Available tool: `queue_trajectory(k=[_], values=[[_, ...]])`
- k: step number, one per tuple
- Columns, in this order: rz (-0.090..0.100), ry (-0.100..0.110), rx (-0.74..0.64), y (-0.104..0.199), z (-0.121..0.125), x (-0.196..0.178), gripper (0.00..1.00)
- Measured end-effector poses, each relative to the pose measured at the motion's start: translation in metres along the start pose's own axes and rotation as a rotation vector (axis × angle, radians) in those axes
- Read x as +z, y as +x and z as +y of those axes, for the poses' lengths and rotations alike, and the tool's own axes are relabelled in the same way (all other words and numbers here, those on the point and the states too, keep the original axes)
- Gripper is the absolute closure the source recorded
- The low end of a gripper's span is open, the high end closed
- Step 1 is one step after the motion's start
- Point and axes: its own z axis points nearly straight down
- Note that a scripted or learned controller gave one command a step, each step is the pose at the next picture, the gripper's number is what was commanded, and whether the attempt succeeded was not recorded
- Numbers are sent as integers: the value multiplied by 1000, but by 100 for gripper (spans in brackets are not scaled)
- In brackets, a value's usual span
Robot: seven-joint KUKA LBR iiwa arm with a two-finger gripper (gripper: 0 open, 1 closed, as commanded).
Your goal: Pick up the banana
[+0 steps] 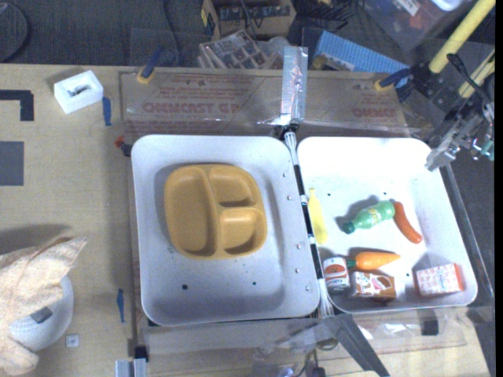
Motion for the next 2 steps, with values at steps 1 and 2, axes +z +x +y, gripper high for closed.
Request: queue_trajectory(k=[1,2], values=[[1,0,-218,53,-41,-94,100],[5,-2,-551,14,-8,7,100]])
